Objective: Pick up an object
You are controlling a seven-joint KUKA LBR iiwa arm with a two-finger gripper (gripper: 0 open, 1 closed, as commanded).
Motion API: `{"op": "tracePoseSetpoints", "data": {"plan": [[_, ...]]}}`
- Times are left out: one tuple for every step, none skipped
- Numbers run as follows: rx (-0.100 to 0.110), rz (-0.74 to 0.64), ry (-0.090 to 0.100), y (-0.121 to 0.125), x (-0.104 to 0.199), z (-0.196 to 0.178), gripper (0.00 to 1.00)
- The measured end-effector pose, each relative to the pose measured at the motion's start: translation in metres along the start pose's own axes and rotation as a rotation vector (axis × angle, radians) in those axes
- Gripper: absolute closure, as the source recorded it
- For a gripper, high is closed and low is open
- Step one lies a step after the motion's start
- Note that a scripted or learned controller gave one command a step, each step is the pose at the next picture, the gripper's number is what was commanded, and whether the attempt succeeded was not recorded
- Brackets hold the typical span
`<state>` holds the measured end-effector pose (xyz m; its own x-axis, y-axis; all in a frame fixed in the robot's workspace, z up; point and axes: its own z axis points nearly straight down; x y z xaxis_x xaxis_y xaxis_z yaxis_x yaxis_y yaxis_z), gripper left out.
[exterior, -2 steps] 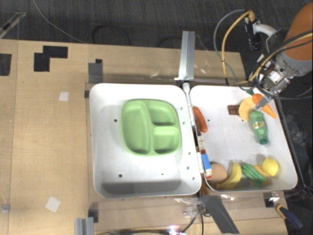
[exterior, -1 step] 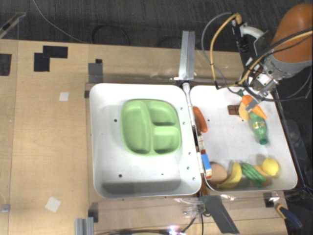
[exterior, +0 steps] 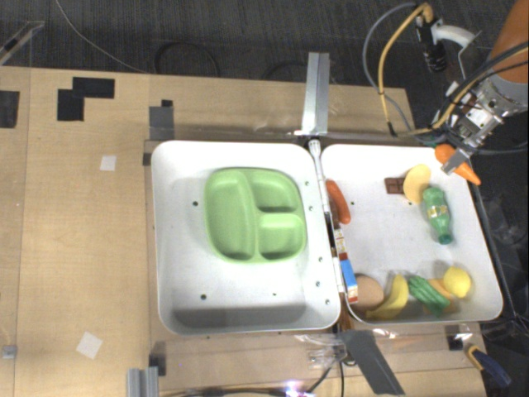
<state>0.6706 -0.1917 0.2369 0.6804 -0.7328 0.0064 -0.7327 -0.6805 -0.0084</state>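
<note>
My gripper (exterior: pixel 457 164) hangs over the far right corner of the right bin (exterior: pixel 372 230), at its rim. An orange carrot-like piece (exterior: pixel 469 173) sticks out on both sides of the grey fingers (exterior: pixel 455 165), so the gripper is shut on it. Lying in the right bin are a green bottle (exterior: pixel 436 212), a yellow piece (exterior: pixel 417 178) next to a small brown block (exterior: pixel 394 186), and a red-orange sausage (exterior: pixel 337 201) along the left wall. At the near edge lie a lemon (exterior: pixel 457 282), a green item (exterior: pixel 428 292), a banana (exterior: pixel 397 298) and a tan round item (exterior: pixel 369 292).
The left bin (exterior: pixel 178 288) holds a green divided plate (exterior: pixel 254 213). A small red, white and blue box (exterior: pixel 347 275) lies by the divider between the bins. Cables (exterior: pixel 388 48) loop above the right bin's far edge. The arm's orange band (exterior: pixel 508 23) is at the top right.
</note>
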Motion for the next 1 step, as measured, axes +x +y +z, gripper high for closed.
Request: {"op": "tracePoseSetpoints", "data": {"plan": [[-0.002, 0.026, -0.008, -0.0465, -0.0515, 0.0429, 1.0]]}}
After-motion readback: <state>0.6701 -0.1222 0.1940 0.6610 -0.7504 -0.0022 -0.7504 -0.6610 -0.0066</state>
